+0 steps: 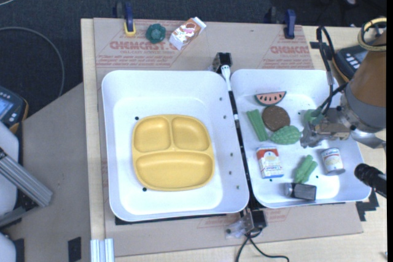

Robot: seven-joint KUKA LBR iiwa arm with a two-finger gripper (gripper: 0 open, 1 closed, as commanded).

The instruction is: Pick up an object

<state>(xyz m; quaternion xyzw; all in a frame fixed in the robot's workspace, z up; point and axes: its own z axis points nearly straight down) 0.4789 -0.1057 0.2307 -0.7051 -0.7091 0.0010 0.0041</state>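
The right bin (344,193) holds a watermelon slice (271,97), a brown round piece (276,116), a long green strip (256,124), a leafy green piece (284,135), a red-and-white carton (269,162), a small can (332,161), a green pickle (304,167) and a black block (303,191). My gripper (310,132) hangs low over the right-middle of this bin, just right of the leafy piece and above the can. A small green object (313,116) lies partly hidden against the gripper's upper side.
The left bin (116,132) carries a yellow divided plate (173,151). Behind the bins, on the board, sit a teal round object (156,32) and a small carton (186,33). Clamps stand at the board's back edge. The arm's orange band (374,80) rises at the right.
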